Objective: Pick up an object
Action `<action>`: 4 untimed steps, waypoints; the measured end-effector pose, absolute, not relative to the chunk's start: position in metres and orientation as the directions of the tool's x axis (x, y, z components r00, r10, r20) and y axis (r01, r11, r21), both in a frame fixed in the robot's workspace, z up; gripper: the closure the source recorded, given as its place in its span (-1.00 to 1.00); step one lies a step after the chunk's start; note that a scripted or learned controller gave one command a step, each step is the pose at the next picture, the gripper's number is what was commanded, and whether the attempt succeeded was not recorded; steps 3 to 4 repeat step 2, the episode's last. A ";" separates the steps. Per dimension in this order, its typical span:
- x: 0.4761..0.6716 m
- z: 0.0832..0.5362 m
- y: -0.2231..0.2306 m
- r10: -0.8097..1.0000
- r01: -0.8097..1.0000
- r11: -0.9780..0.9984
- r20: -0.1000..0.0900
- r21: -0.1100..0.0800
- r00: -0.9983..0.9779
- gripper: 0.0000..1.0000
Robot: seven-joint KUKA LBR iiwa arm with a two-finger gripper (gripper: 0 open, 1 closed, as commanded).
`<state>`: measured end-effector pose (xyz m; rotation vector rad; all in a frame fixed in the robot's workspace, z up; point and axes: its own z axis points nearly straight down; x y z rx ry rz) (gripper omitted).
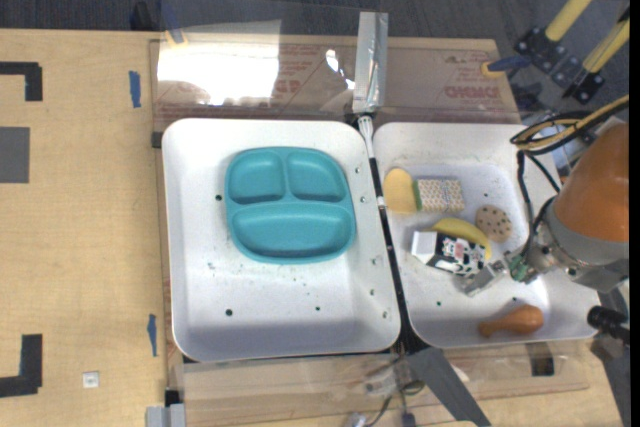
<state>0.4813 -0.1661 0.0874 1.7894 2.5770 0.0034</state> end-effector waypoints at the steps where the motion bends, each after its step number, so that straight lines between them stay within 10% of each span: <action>1: 0.551 0.087 -0.121 0.956 0.956 0.293 -0.002 0.009 -0.293 -1.00; 2: 0.625 0.086 -0.112 0.986 0.986 0.164 -0.001 0.001 -0.164 -1.00; 4: 0.625 0.086 -0.112 0.986 0.986 0.164 -0.001 0.001 -0.164 -1.00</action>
